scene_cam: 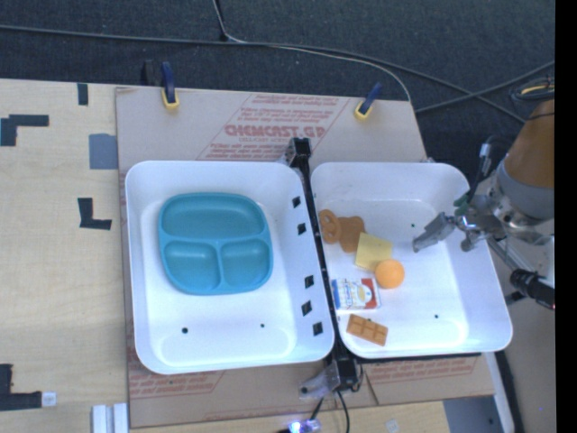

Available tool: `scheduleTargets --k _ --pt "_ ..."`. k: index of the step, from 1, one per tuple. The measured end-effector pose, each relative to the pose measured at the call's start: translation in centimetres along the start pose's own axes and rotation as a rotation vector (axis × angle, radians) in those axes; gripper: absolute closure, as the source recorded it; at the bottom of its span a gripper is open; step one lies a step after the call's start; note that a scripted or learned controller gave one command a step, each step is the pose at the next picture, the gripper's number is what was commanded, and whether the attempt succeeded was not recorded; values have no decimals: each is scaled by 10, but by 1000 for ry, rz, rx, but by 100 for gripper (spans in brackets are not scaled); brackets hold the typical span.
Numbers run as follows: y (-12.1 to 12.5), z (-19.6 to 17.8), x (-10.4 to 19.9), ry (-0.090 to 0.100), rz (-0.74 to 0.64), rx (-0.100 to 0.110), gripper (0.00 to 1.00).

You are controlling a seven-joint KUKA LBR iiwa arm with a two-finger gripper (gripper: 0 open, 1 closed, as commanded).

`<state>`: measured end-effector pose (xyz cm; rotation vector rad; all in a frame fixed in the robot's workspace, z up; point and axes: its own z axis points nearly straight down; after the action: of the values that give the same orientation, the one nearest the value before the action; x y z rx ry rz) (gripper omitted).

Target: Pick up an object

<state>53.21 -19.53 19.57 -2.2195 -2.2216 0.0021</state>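
Right bin's (424,180) right half lies open — items (364,271) crowd its left side beside the divider (311,242).

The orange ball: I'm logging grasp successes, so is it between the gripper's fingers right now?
No, the orange ball lies on the floor of the right bin, apart from the gripper, beside the yellow block.

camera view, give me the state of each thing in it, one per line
gripper: over the right bin, holding nothing
teal plate: flat in the left bin
orange ball: resting in the right bin, touching the yellow block
yellow block: lying flat
brown waffle piece: lying flat, apart from the rest
small packet: lying flat
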Motion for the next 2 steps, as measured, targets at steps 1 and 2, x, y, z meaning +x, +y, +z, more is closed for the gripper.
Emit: scheduleTargets --k 1,2 --pt "8 54 -3 1 0 3 0" --pt "8 107 -2 0 0 1 0"
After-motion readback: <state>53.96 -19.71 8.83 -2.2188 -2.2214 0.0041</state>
